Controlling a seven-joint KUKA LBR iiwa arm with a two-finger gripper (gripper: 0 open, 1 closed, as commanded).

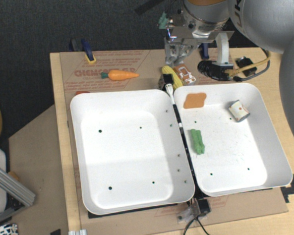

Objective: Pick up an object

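Note:
My gripper (177,54) hangs beyond the far edge of the bins, over the cardboard near where the two bins meet. Just below it lie a yellow corn-like piece (168,76) and a small printed card (186,76). Three things lie in the right bin (274,137): a flat orange piece (194,100) at its far left corner, a green piece (197,141) near its left wall, and a small white and grey cylinder (239,111) towards the right. Nothing shows in the gripper's grasp.
The left bin (78,143) stands beside the right one. A toy carrot (120,75) lies on the cardboard behind it, with a blue and yellow clamp (88,52) at the board's far edge. Metal framing stands at the lower left.

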